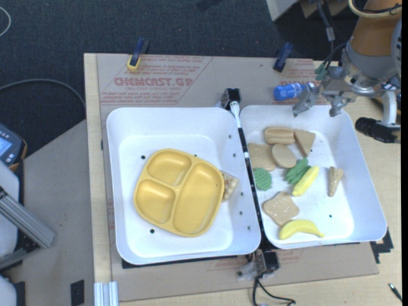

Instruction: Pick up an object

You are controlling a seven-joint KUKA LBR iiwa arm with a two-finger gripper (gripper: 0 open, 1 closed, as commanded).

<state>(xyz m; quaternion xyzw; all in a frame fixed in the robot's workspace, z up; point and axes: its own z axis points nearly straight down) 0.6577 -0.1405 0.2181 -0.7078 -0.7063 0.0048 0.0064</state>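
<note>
My gripper (pixel 317 106) hangs over the far edge of the right bin (pixel 357 164), its two fingers spread apart and nothing between them. Below it in that bin lie toy foods: a tan bread loaf (pixel 278 134), a wedge of bread (pixel 305 141), a round cookie (pixel 283 155), a tan slab (pixel 259 156), a green leafy piece (pixel 262 178), a yellow corn with green husk (pixel 302 177), a small tan cob (pixel 334 180), a toast slice (pixel 280 208) and a banana (pixel 299 229).
The left bin (pixel 127 145) holds a yellow divided plate (pixel 180 191) with a small tan item (pixel 229 185) at its right rim. A blue cylinder (pixel 288 91) lies on the board behind the right bin. Clamps (pixel 135 55) hold the board's far edge.
</note>
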